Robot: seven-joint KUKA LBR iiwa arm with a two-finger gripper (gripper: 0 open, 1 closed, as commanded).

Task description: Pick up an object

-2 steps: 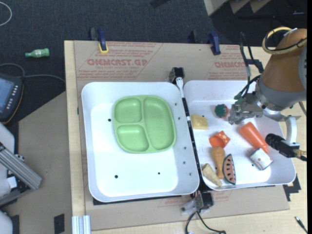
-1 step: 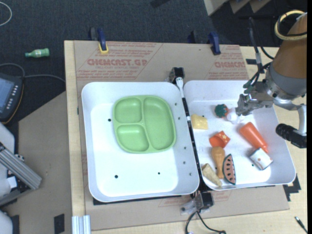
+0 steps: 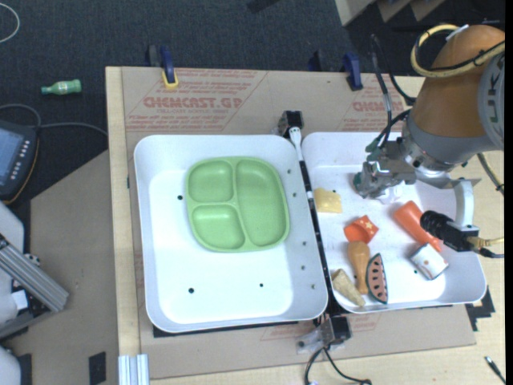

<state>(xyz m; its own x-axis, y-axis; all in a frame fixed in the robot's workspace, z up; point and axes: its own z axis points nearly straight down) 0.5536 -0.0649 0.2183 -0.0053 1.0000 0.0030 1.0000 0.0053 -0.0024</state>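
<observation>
Watermelon slice (image 3: 376,278) nearest; hand (image 3: 373,180) low over right bin (image 3: 467,289), tilted leftward, grip state indiscernible.

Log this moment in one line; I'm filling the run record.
arm: over right bin | gripper: above bin floor, nothing seen held | nearest: yellow block | left bin: green divided plate

Robotics lab, clamped board bench (image 3: 240,95) (protective film printed Chemcast), two white bins (image 3: 160,239), industrial arm (image 3: 457,79), loose cables (image 3: 64,127), teach pendant (image 3: 14,163), dark carpet floor (image 3: 120,14)
</observation>
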